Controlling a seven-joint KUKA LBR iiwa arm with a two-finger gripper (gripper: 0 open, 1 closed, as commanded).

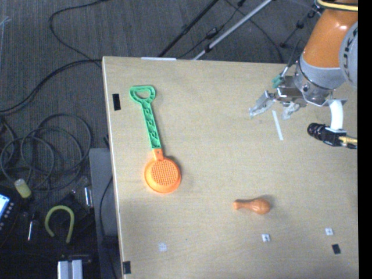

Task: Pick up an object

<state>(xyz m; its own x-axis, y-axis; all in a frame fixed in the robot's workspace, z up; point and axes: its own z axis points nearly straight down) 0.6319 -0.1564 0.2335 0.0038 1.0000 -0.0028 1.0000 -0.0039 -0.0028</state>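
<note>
1. Reaching in from your right, the arm (pixel 331 39) shows its orange band at the upper right.
2. End effector (pixel 268 103): you see it over the table's (pixel 221 156) upper right part, fingers spread apart, nothing between them.
3. Sieve (pixel 162 174): orange round head with a green handle running up and to the left; it lies flat on the left part of the table, well apart from the end effector.
4. Orange pear-shaped piece (pixel 254 205): it lies on its side lower down, right of the sieve.
5. Floor (pixel 46 39): dark, with black cables left of the table.
</note>
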